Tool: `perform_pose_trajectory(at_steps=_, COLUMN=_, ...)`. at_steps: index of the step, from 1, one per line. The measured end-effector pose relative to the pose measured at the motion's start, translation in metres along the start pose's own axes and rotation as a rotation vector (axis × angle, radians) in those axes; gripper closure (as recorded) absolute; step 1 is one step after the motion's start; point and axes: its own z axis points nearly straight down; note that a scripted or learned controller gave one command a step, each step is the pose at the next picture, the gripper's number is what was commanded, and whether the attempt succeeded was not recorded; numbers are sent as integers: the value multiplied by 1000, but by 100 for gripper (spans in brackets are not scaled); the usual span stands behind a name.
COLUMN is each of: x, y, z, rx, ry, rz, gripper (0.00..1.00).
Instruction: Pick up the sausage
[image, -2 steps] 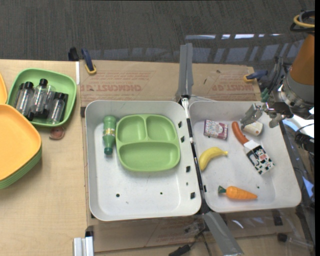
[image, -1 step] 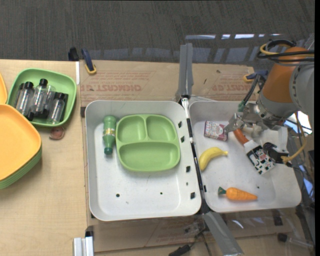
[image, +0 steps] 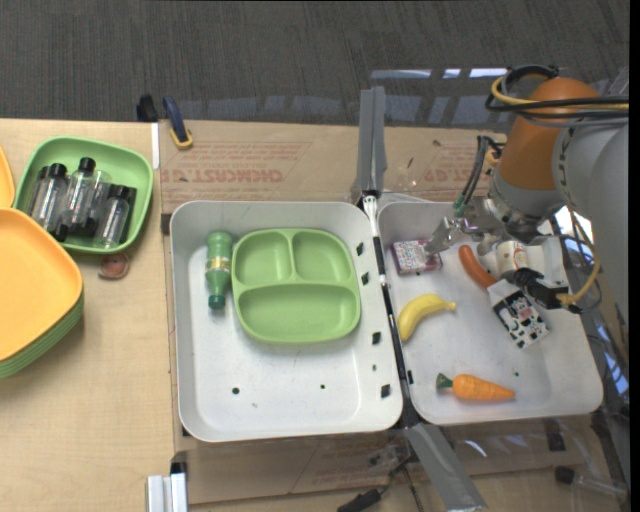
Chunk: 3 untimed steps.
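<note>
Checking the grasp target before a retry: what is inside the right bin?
The right bin holds a sausage, banana, carrot, a pink packet and a small card. The arm covers its far corner.

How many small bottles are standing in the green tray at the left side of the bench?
4 can be counted in the green tray: small bottles and, side by side in a row. More may be hidden behind them.
</note>
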Motion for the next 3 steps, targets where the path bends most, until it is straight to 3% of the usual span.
perform_pose_trajectory(at_steps=1, x=1, y=1, z=-11, rx=-4, ry=3, rz=0, gripper=100)
perform_pose_trajectory(at_steps=2, x=18, y=-19, z=-3, rx=-10, ry=-2, rz=23, gripper=100)
perform_pose_trajectory(at_steps=3, x=36, y=-56, z=-73, rx=8, ry=4, rz=112, gripper=100)
